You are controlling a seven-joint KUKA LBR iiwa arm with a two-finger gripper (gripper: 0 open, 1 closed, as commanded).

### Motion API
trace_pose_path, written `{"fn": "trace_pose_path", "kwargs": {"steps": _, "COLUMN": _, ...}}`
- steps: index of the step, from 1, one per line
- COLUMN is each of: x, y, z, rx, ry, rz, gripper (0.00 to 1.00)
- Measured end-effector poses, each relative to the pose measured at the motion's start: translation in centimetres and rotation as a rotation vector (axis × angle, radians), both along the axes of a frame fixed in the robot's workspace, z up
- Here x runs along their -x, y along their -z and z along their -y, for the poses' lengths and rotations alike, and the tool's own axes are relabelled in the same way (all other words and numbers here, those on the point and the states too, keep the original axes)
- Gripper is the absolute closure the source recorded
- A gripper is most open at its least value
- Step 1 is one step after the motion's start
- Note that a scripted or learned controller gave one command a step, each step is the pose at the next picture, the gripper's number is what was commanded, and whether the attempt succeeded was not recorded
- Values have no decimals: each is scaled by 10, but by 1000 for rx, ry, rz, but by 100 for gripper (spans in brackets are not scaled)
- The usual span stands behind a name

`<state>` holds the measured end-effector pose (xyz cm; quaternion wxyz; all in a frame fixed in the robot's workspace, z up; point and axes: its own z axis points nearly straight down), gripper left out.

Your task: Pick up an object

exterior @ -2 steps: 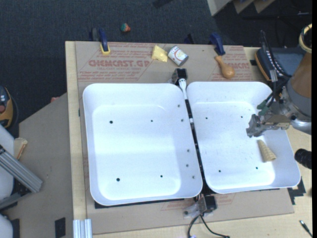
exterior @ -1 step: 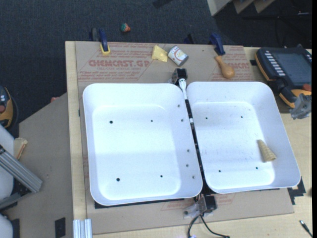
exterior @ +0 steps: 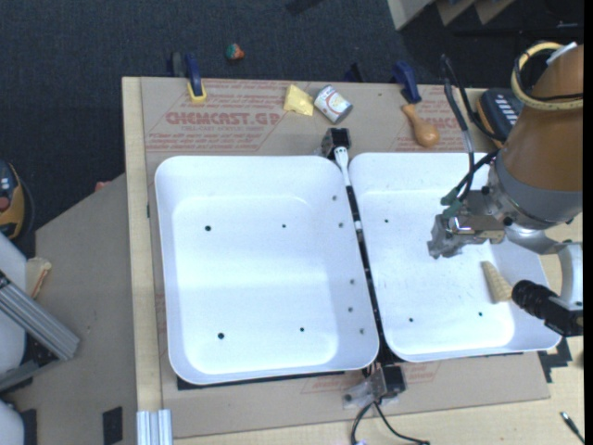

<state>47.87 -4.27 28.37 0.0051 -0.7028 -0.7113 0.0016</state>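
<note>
near edge: left bin [exterior: 185, 276] bare | right bin [exterior: 408, 336]: I see a small tan cone-like piece [exterior: 498, 281] by its right rim | claw [exterior: 451, 239] hovering just beside it, can't tell its opening, nothing visibly held | looks light, stiff; I'd pinch across its middle

left bin [exterior: 185, 276] floor open; cone [exterior: 498, 282] obstructs right bin [exterior: 408, 332].

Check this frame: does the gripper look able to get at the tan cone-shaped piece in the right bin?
Probably yes. The gripper hangs over the right bin, and the tan cone-shaped piece lies close by on the bin floor with nothing lying between them.
</note>
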Motion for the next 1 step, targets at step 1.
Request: {"fn": "trace_pose_path", "kwargs": {"steps": 1, "x": -2, "y": -178, "z": -24, "rx": 4, "ry": 7, "rz": 32, "gripper": 100}}
